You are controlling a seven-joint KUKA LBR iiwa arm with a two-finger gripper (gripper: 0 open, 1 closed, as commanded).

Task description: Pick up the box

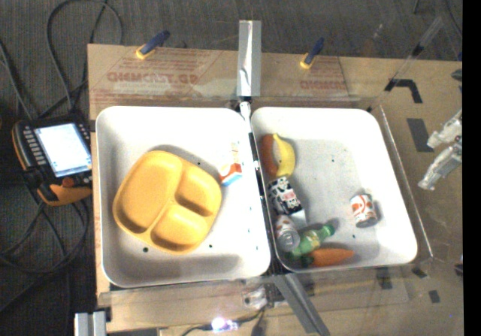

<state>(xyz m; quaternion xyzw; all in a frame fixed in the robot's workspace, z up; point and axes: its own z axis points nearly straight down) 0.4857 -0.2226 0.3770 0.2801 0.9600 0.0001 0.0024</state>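
A small white box [231,170] with red and blue print lies in the left bin [113,131], near its right wall and just right of a yellow divided plate [169,199]. It sits tilted, and its shape is small and hard to make out. Nothing touches it from above.
The right bin [376,131] holds a yellow and brown toy [276,154], a black-and-white spotted pack [283,195], a silver can [285,231], a green bottle [312,240], an orange carrot [331,255] and a red-and-white can [364,209]. A handheld screen [60,148] lies left of the bench.
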